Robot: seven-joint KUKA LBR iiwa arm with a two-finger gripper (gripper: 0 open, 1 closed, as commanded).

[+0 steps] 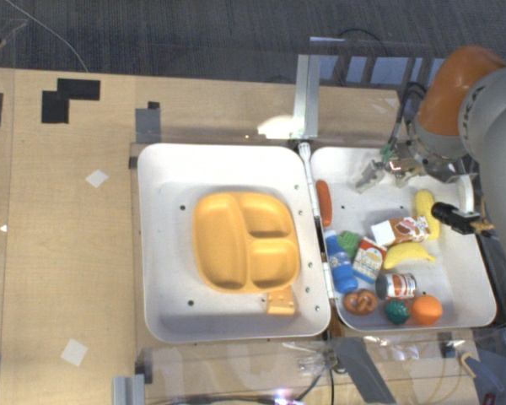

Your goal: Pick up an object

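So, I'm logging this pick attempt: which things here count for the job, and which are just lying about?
For the job:
- gripper, above the right bin
- things to pick in that bin: hot dog, banana, orange, can, pretzel, blue bottle

Lying about:
- yellow tray in the left bin
- black shapes on the bench

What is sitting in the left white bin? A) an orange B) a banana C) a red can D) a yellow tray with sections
D: the yellow tray with sections lies in the middle of the left white bin, while the banana, the orange and the red can all sit in the right bin.
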